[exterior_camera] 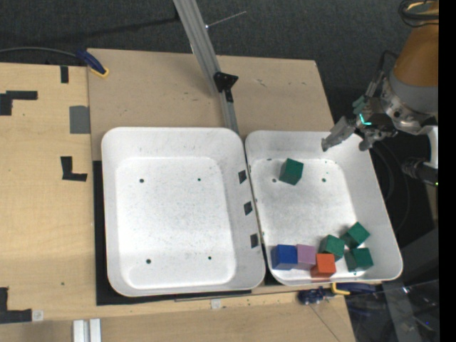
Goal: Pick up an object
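Observation:
The right bin holds a dark green cube lying alone near its far edge. Along its near edge sits a cluster: a blue cube, a purple cube, an orange cube and three green cubes. My gripper hangs over the bin's far right corner, to the right of and beyond the lone green cube. It is open, its fingers spread apart with nothing between them.
The left bin stands beside the right one. A grey metal rail slants down from the top to the bins' far junction. Black tape marks lie on the wooden bench at left.

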You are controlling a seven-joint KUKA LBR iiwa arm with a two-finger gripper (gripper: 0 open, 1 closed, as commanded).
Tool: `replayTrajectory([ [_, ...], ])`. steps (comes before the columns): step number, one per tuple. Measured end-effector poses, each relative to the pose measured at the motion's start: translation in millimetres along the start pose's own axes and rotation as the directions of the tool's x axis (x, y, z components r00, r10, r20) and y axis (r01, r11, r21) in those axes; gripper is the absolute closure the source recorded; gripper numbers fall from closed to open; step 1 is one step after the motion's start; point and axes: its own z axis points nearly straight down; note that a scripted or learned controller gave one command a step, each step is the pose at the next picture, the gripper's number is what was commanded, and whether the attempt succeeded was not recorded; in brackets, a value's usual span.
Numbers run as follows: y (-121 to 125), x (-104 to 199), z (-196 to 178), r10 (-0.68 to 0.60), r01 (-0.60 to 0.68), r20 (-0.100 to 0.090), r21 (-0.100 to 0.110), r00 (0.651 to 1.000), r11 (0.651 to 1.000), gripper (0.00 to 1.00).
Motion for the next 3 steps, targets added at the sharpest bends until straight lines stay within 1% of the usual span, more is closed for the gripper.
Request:
replayTrajectory([
  [1,-0.5,-7.5,60.8,0.002,-0.002,0.0,0.006,1.0,1.0,0.0],
  [2,1.1,-16.6,113.1,0.002,-0.002,0.0,0.006,1.0,1.0,0.0],
  [3,-1.3,-16.3,178.3,0.001,-0.001,0.0,0.007,1.0,1.0,0.0],
])
